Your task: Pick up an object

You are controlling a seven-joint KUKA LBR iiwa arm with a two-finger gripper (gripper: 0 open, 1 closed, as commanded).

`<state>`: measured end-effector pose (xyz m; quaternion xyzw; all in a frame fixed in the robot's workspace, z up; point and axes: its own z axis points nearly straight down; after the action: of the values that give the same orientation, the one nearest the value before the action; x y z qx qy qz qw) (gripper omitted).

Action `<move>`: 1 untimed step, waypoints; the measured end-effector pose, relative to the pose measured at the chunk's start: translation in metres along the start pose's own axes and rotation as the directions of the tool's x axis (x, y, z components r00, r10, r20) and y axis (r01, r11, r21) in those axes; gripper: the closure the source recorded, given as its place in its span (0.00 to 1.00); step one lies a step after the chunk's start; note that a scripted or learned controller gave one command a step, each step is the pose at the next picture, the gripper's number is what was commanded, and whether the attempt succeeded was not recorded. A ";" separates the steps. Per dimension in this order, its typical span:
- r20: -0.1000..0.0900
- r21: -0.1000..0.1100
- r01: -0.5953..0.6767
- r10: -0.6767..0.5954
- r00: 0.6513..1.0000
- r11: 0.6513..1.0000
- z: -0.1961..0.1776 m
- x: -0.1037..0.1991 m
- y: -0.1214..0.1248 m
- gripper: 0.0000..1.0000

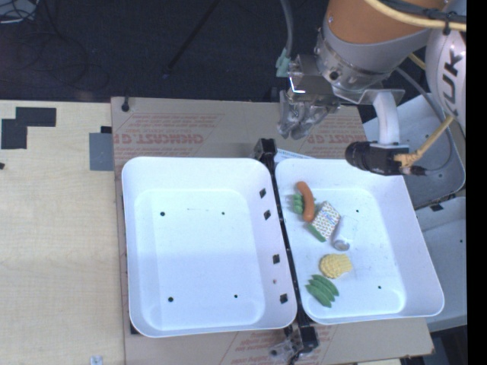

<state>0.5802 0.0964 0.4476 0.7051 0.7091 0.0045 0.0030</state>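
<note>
Down at the bottom of the frame, nearest the camera, the two shallow white plastic bins sit side by side on a brown cardboard sheet [190, 128]. The left bin [141, 242] fills the lower middle of the frame, and the right bin [396, 280], lower right, holds all the small things.

Working upward through that right bin: a green pea-pod toy [322, 290] lies closest to the bottom edge, just beside the centre divider. Right above it, touching or nearly so, is a round yellow corn-like piece [335, 265]. Next comes a small grey cylindrical object [340, 242], then a patterned white and blue packet [326, 219] tilted on its corner. Against the packet's upper left lies an orange carrot-shaped toy [306, 200] with a small green leafy piece [296, 203] at its left side.

Farther back, in the upper middle of the frame, the metallic two-finger gripper [299, 124] hangs above the cardboard, beyond the bins' far rims and well apart from every object. It is blurred and dark, so how wide it stands cannot be told; nothing is seen in its grasp.

By this view the pick is not yet done: all the objects rest in the bin. Descent, closing and lifting seem to remain.
</note>
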 end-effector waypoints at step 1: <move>0.003 0.011 -0.002 0.002 1.000 1.000 0.033 0.050 0.062 1.00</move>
<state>0.6423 0.1470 0.4150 0.7058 0.7084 -0.0004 0.0000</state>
